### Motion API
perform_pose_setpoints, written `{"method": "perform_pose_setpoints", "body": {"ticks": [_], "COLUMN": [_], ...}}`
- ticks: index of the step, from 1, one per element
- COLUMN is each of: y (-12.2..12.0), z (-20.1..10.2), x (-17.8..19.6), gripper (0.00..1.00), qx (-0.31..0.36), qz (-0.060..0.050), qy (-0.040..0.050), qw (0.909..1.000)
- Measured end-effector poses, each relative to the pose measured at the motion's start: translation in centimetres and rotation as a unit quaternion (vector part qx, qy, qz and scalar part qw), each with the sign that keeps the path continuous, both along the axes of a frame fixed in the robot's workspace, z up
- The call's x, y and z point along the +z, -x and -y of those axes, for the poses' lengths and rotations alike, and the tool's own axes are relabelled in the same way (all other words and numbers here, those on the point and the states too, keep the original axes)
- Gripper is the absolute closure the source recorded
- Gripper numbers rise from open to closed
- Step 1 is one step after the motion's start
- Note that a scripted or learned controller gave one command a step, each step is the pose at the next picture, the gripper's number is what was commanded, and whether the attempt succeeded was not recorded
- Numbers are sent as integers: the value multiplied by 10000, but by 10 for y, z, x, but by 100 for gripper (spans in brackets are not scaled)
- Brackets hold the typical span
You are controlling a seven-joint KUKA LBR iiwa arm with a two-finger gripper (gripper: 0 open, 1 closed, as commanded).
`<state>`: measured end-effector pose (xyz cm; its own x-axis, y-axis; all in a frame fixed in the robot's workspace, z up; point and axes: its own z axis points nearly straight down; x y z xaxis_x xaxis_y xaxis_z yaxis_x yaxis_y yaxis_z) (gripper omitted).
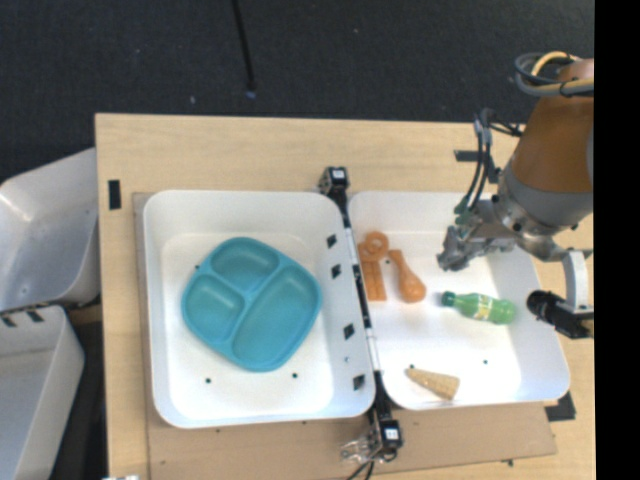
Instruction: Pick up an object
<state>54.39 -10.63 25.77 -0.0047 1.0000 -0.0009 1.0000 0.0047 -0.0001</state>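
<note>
Nearest the bench's front edge, at the right bin (520, 373)'s near side: a tan cone-shaped piece (433, 381). Farther back, a green bottle (480, 307) on its side, then two orange utensils (388, 268) by the divider. Left bin (160, 368): a teal divided plate (251, 302). Above the bottle's far side, apart from it: gripper (452, 258), carrying nothing, finger spread impossible to tell.

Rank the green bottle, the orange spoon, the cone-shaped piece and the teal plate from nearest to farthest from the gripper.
From the gripper:
1. Green bottle, just below it, right bin.
2. Orange spoon, to its left, right bin.
3. Cone-shaped piece, near the right bin's front edge.
4. Teal plate, in the left bin.
</note>
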Motion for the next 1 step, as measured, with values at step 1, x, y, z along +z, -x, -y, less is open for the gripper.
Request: {"method": "perform_pose_setpoints", "body": {"ticks": [1], "y": [-18], "z": [-46], "x": [6], "gripper": [100], "qx": [12], "qz": [12], "qy": [-10], "qw": [10000]}}
